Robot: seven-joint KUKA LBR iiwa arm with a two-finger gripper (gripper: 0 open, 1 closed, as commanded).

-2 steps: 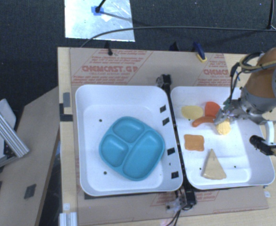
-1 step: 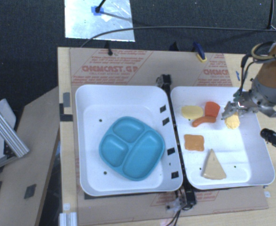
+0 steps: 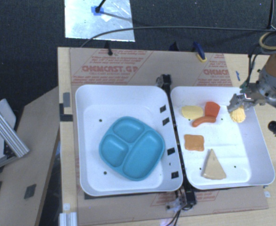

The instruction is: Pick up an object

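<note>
Camera view: my gripper [image 3: 240,105] at right bin's [image 3: 260,147] far right edge; fingers closed on yellow corn piece [image 3: 239,115]; blue divided plate [image 3: 131,147] in left bin [image 3: 93,100].

A robotics lab or test bench. The grey arm [image 3: 274,81] with its orange band reaches over a plywood bench [image 3: 48,126] topped with a sheet of printed cardboard [image 3: 123,67]. Two white bins [image 3: 128,95] sit clipped together left of the gripper [image 3: 239,102]. Cables [image 3: 185,29] trail across dark carpet [image 3: 25,27]; an aluminium extrusion [image 3: 6,131] lies far left.
</note>
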